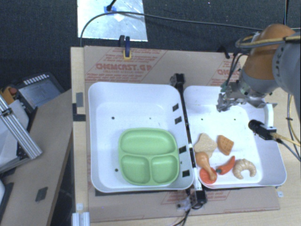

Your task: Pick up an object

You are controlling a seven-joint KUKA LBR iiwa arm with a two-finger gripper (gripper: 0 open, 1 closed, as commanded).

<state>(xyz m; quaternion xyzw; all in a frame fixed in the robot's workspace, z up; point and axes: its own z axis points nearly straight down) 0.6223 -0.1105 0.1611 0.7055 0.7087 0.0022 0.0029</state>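
In the right bin [211,121] lie several toy foods near its front: a beige bread slice [205,143], an orange wedge [225,144], a chicken drumstick [205,162], a red chili pepper [226,165] and a pale croissant-like piece [244,168]. A red-orange round piece [207,176] sits at the front rim. My gripper [227,101] hangs over the back of the right bin, well behind the foods, with nothing seen between its fingers.
A green three-compartment plate [147,155] rests in the left bin [108,126]. A black divider [184,126] runs between the bins. A black cable plug [260,128] hangs over the right bin's right side. Equipment stands off the bench at left.
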